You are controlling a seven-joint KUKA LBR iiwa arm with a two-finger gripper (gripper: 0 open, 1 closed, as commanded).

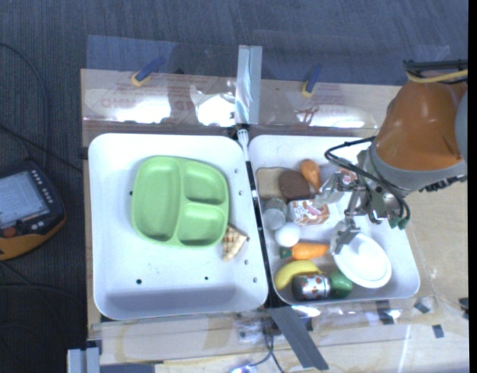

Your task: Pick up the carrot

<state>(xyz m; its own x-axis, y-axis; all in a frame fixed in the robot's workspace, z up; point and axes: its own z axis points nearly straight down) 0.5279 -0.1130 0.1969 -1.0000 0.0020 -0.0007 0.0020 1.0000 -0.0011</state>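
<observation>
The carrot (310, 250), orange with a small green end, lies in the right bin (405, 286) near its middle, between a white ball (287, 235) and a white bowl (364, 261). My gripper (337, 212) hangs over the right bin just above and to the right of the carrot, beside a red and white packet (308, 212). Its fingers look spread open with nothing between them. The grey arm with its orange band (421, 127) reaches in from the right.
The right bin is crowded: a brown lump (294, 183), an orange piece (310, 171), a silver can (273, 208), a banana (294, 270), a dark can (310, 286), a green item (341, 284). The left bin (106, 286) holds a green divided plate (180, 200) and a sandwich wedge (234, 243).
</observation>
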